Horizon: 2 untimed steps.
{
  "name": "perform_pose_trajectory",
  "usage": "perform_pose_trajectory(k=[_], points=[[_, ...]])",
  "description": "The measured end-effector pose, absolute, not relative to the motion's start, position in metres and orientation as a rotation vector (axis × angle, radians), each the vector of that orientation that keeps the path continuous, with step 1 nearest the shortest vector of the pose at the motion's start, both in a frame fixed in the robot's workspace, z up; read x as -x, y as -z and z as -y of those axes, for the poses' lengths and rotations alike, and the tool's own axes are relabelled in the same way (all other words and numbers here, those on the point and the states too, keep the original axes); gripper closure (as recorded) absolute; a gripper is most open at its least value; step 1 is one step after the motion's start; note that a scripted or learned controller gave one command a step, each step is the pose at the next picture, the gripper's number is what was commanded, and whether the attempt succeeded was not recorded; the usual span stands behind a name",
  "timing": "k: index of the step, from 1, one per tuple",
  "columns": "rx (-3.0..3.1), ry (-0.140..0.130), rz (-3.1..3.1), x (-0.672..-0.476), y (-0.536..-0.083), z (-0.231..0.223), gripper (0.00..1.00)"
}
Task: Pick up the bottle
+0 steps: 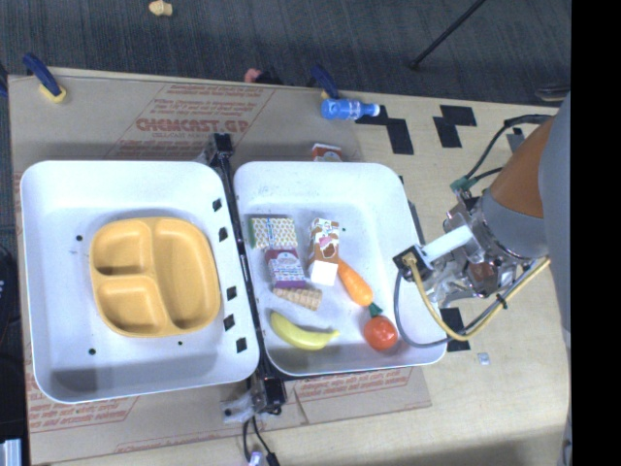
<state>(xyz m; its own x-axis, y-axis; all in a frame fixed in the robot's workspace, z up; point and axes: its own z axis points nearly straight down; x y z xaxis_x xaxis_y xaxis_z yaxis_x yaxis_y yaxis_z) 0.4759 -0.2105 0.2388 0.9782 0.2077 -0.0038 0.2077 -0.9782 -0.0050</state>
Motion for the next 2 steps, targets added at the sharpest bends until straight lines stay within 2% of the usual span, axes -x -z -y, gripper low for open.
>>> perform_pose_trajectory(k=[2], points=[[3.116,-0.003,0.376,-0.476,-0.25,0.211,1.0]])
